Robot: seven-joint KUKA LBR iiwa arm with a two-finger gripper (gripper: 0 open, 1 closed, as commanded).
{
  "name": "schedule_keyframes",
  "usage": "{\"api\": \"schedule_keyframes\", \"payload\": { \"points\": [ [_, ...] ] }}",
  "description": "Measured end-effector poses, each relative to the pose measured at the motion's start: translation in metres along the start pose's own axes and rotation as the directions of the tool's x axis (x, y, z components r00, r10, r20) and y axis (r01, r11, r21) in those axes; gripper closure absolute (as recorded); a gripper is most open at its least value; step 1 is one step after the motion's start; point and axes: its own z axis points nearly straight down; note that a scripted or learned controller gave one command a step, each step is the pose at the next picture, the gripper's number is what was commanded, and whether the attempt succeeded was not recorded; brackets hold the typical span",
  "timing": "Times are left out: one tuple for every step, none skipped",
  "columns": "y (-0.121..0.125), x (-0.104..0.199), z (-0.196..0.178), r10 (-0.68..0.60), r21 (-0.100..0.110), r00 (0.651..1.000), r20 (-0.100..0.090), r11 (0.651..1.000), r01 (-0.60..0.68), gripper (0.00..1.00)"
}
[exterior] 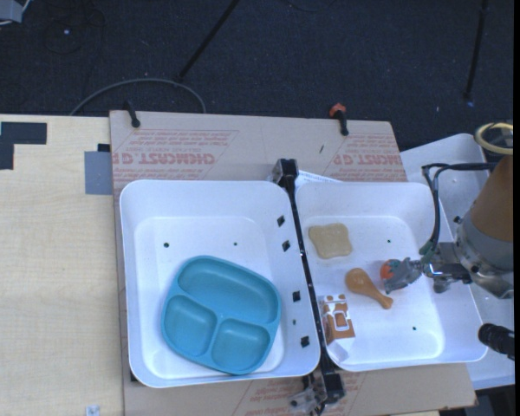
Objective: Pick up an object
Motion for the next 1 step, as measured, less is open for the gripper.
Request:
{"api": "schedule_keyframes", "payload": {
  "points": [
    [-0.0056,0.0094,0.0496,-0.001,0.005,1.000,-0.002,1.000,0.001,0.00]
  ]
}}
